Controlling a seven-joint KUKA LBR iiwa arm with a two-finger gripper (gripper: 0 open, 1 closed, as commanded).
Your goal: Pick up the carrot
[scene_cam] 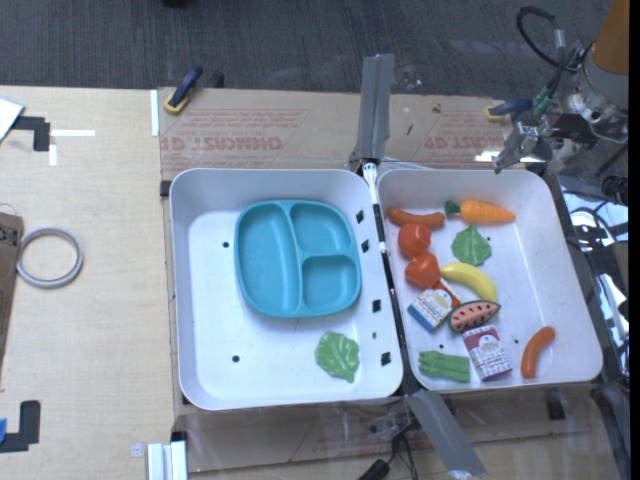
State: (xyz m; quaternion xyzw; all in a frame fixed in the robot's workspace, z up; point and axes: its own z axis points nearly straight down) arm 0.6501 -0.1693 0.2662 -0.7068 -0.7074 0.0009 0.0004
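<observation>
Hovering past the far right corner of the right bin (570, 268), our hand (520, 140) sits above the cardboard at the table's back edge, clear of the bin's contents. We see nothing held in it, and we cannot tell how far it is parted, since it is small and cluttered with cables in this view.

Nearest to it inside the right bin lies the carrot (484, 211), orange with a green top pointing left, resting near the far wall and untouched. Just left of it we see a red chili (416, 217), and below the carrot a green leaf (471, 245). Two red tomatoes (414, 239) stand one above the other beside the dividing wall, with a banana (470, 279) to their right. Further toward us are a watermelon slice (473, 315), a small blue carton (431, 309), a red-and-white carton (487, 354), a green vegetable (443, 365) and a sausage (537, 351).

Across in the left bin (200, 298), we find a blue divided plate (297, 258) and a lettuce piece (338, 355). A tape roll (46, 257) lies on the table (80, 368) at far left.
</observation>
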